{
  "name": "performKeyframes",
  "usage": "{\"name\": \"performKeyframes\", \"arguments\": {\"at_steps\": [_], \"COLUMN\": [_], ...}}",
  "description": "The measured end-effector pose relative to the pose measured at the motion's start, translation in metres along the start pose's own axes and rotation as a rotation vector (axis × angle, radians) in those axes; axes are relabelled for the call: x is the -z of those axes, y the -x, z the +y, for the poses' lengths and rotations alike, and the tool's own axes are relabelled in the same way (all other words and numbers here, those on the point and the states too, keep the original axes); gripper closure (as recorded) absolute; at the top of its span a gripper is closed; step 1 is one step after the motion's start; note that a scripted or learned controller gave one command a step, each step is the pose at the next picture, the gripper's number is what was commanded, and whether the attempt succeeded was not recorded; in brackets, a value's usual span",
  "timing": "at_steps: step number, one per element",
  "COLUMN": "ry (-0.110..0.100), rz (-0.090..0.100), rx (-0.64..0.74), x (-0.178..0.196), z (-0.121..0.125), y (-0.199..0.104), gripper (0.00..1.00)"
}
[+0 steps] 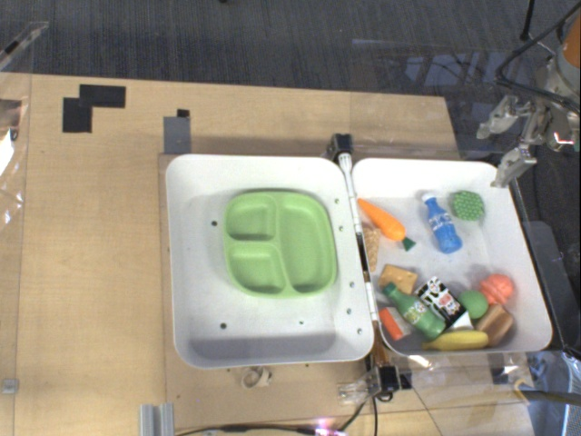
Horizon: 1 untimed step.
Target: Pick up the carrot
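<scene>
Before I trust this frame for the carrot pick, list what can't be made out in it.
- Hand: at the camera view's upper right edge, small and blurred; whether it is open or shut is unreadable.
- Carrot: whole, but its green tip is tiny.
- Pile at the right bin's near end: the green bottle and banana overlap other toys, hiding parts.
- Arm: cut off by the right edge.

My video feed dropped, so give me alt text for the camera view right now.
The carrot lies untouched by the right bin's left wall, apart from the blue bottle and a toy-food pile near the front. The hand hovers beyond the bin's far right corner; a green divided plate sits in the left bin.
</scene>
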State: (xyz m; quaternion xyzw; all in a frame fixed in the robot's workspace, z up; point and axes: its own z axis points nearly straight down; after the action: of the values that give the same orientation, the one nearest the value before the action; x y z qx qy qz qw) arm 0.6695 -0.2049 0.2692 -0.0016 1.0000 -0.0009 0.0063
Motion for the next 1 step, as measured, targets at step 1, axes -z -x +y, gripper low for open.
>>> {"name": "performKeyframes", "arguments": {"at_steps": [1], "ry": [0.005], "rz": [0.008], "rx": [-0.08], "x": [-0.0888], "z": [0.0717], "y": [-0.0512], "gripper": [0.0]}}
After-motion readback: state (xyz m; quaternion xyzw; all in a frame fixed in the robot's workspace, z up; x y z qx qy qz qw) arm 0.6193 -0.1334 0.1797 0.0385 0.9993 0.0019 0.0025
